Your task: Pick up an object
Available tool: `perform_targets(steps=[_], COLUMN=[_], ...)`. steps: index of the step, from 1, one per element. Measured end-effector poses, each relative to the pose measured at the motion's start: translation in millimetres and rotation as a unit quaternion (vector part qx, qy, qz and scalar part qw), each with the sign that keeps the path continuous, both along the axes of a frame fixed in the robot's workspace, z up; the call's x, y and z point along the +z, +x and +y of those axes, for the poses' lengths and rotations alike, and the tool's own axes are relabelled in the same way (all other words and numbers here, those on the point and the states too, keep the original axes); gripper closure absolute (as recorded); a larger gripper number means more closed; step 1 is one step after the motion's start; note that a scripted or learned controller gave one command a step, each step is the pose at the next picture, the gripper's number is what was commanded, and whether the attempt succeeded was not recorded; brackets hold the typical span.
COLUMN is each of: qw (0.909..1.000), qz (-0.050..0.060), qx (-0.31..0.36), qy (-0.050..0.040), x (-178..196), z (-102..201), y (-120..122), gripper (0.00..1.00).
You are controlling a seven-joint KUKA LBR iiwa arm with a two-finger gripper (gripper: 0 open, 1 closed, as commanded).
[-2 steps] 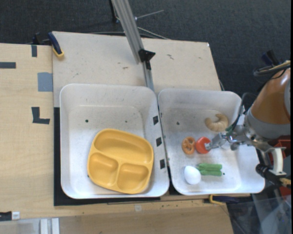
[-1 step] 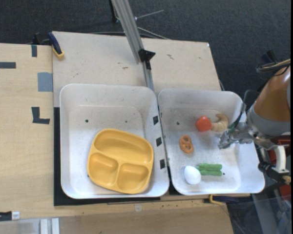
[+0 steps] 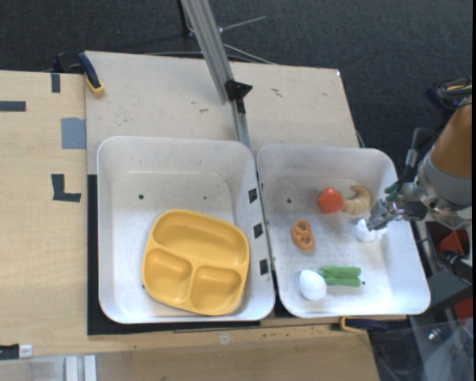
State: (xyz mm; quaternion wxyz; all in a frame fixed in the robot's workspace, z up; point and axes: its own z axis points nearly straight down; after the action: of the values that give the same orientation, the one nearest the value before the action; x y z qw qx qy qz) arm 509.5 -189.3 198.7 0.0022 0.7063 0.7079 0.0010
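Gripper (image 3: 375,220) over small white object (image 3: 366,232) — croissant (image 3: 356,199), tomato (image 3: 330,201) beside.

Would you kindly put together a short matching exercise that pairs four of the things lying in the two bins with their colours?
Things:
1. divided tray in the left bin
2. egg
3. pretzel
4. bean pod

Colours:
A. green
B. white
C. yellow
D. orange-brown

Pairs: 1-C, 2-B, 3-D, 4-A
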Motion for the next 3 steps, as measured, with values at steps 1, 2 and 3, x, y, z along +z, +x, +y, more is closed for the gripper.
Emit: perform_targets(steps=[1, 2, 3], qw=[1.0000, 1.0000, 1.0000], qz=[0.000, 0.001, 0.004], qx=[0.000, 0.000, 0.002], qy=[0.0001, 0.0001, 0.0015], x=[42, 77, 59], z=[1, 1, 49], y=[-1, 0, 16], gripper=[1.00, 1.00, 1.00])
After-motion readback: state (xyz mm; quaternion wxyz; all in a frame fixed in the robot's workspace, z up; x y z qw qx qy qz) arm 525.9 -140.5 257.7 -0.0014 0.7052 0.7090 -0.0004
